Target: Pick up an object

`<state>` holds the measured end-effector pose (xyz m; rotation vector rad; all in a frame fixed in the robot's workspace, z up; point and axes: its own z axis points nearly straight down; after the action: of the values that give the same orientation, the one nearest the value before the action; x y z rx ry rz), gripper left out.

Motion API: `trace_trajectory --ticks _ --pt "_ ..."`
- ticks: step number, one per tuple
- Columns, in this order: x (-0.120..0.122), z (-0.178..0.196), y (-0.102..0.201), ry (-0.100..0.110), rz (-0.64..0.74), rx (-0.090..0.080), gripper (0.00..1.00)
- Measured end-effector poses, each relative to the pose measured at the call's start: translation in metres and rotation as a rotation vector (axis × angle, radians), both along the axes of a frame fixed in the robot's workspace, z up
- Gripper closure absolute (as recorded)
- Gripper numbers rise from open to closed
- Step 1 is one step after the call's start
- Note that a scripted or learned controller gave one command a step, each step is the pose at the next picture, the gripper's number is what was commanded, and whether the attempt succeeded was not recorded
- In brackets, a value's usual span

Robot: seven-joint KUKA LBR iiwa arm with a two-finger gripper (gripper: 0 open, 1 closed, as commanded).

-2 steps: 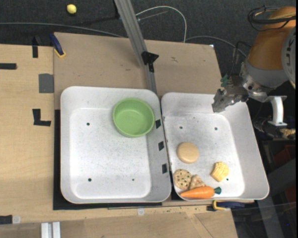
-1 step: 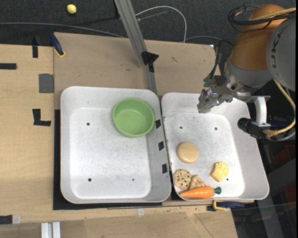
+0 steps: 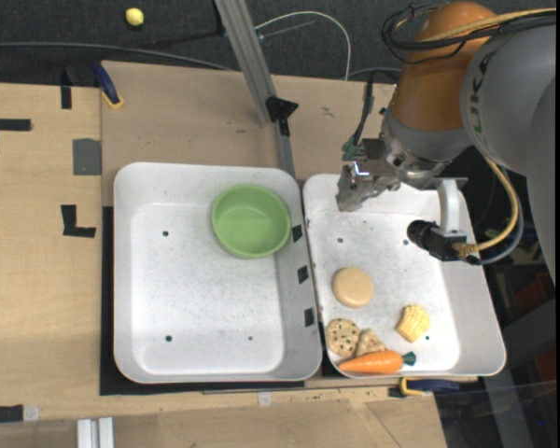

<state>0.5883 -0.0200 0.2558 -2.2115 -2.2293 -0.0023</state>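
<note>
Even overhead light, slightly soft focus

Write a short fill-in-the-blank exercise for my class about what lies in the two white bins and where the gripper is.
1. The green bowl sits in the ____ bin.
2. The carrot lies along the right bin's ____ edge.
3. The gripper hangs over the right bin's ____ corner, apart from the round biscuit.
4. The yellow ball lies ____ both bins.

Missing words: left; near; far left; outside
</note>
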Motion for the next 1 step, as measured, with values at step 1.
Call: trace_trajectory --ticks 1 --pt "-0.0099 0.0002 0.0579 0.002 0.000 0.000 1.00"
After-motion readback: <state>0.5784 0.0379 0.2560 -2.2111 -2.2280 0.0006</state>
